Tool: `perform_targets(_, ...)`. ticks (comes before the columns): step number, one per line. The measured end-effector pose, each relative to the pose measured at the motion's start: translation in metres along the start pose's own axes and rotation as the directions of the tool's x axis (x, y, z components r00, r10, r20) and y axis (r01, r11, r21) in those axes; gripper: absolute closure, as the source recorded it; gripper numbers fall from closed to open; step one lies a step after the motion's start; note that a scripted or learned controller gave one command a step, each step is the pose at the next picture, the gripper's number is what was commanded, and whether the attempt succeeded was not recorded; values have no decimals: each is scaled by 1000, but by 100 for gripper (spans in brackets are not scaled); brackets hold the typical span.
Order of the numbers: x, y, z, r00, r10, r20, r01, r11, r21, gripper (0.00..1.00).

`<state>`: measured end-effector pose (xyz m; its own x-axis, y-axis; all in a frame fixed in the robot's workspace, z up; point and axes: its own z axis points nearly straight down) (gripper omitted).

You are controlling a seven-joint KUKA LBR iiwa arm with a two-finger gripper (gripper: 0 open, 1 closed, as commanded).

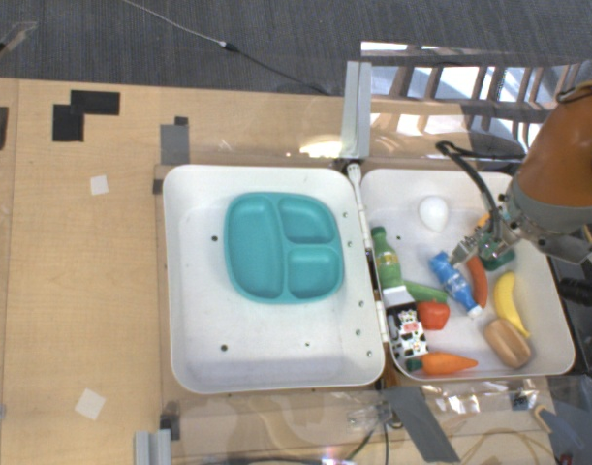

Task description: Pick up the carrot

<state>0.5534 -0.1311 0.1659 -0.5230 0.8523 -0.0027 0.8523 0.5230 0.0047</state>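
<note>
The carrot (449,363) lies at the six o'clock edge of the right bin (564,349), not yet lifted. The gripper (485,247) hovers well apart at the carrot's one o'clock, above a blue bottle (454,281); its state cannot be told. The pick remains undone.

The carrot (449,363) is a small orange toy with a smooth, tapered body. It lies flat on the floor of the right-hand white bin (557,356), down at that bin's near edge, at about six o'clock from the bin's centre. Its long axis runs almost level across the view: the thicker end points toward nine o'clock and the narrow tip toward three o'clock. Nothing rests on top of it, and its whole length is in plain sight. It sits free, apart from the bin's right wall.
</note>
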Motion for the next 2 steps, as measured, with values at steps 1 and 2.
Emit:
perform_targets(1,-63,-25,-157,996,83,13,-83,996,-10,100)
perform_targets(2,-55,-54,-120,896,-444,5,444,896,1,100)
